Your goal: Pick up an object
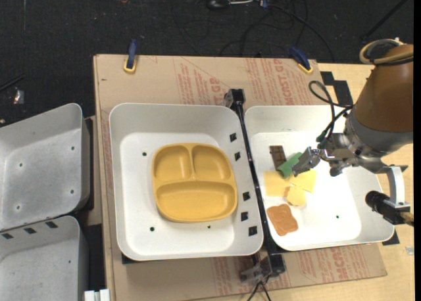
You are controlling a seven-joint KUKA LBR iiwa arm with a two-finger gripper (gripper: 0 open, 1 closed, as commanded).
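From above, the bench carries two white bins side by side. The left bin [125, 162] holds a yellow divided plate [195, 182], lying flat near its middle. The right bin [348, 227] holds a small cluster of toy food on its left side: a dark brown bar [277, 155] near the divider, pale yellow cheese-like pieces [289, 186] just below it, and a tan, toast-coloured slice [283, 219] nearer the front edge. The arm [388, 106] reaches in from the right, its orange band showing above the wrist, and the gripper [309, 159] sits low over the cluster. A green piece [289, 165] lies right at the fingertips, touching or overlapping the yellow pieces, but I cannot tell whether it is actually between the fingers, nor how wide they are set.
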